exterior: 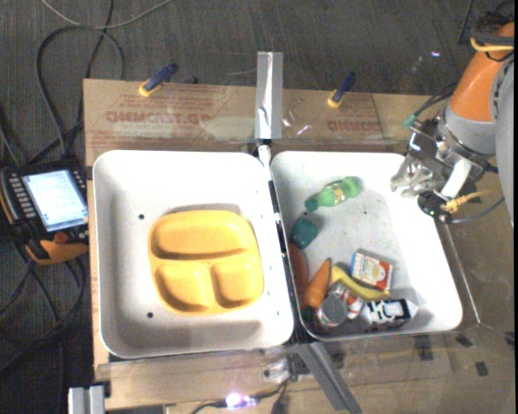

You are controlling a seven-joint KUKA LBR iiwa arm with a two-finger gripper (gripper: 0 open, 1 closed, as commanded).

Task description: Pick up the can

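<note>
Where the right bin comes closest to the camera, the can lies in a heap at its front edge, touching a carrot on its left, a banana above it and a black box on its right. Just behind the heap sits a small red and white carton. Farther back lie a teal lump and a green bottle on its side. Across the divider, the left bin holds a yellow divided tray. At the right bin's far right rim hangs the gripper, well apart from the can, with nothing seen between its fingers; how far they are spread I cannot tell. Beyond the bins, a cardboard sheet carries two clamps. A tablet rests off to the left.
</note>
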